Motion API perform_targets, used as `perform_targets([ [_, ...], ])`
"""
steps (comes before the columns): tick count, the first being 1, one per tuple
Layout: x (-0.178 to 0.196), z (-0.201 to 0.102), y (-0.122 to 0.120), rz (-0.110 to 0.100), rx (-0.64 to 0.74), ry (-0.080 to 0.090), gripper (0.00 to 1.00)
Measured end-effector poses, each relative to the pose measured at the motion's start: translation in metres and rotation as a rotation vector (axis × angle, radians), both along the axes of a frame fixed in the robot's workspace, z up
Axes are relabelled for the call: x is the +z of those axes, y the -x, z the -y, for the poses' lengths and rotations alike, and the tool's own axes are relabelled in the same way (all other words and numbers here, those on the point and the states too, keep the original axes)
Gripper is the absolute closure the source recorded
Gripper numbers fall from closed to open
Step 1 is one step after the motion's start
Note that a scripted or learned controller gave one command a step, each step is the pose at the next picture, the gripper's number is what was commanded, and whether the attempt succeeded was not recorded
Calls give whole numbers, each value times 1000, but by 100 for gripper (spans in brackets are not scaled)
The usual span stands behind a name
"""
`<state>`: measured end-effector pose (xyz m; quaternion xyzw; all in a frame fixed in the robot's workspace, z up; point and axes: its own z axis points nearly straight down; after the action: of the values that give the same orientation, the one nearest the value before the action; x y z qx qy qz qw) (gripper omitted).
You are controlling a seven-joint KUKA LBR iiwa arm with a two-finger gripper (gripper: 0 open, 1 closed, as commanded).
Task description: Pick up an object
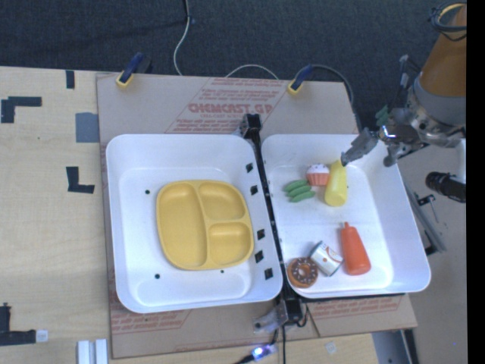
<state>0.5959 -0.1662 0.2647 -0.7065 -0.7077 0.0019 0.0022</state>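
A yellow bottle (336, 186) is seen lying in the far part of the right bin (394, 203), a pink cupcake (318, 174) touching its left side and green beans (299, 191) just beyond. Bare white floor is left between it and the right wall. The claw (373, 149) is poised over the bin's far right corner, one finger reaching toward the bottle's top; its opening cannot be told. An orange bottle (354, 249), a can (326, 258) and a doughnut (303, 272) are grouped nearer the front rim. A yellow divided tray (204, 224) is held in the left bin (129, 203).

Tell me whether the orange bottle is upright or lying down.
Lying down: the orange bottle rests lengthwise on the right bin's floor, cap pointing away from the camera.
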Motion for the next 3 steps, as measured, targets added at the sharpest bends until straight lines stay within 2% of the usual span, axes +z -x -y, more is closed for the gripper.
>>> perform_targets([
  [2,-136,-1,2,-6,0,-2,0],
  [3,-185,-1,2,1,0,1,0],
])
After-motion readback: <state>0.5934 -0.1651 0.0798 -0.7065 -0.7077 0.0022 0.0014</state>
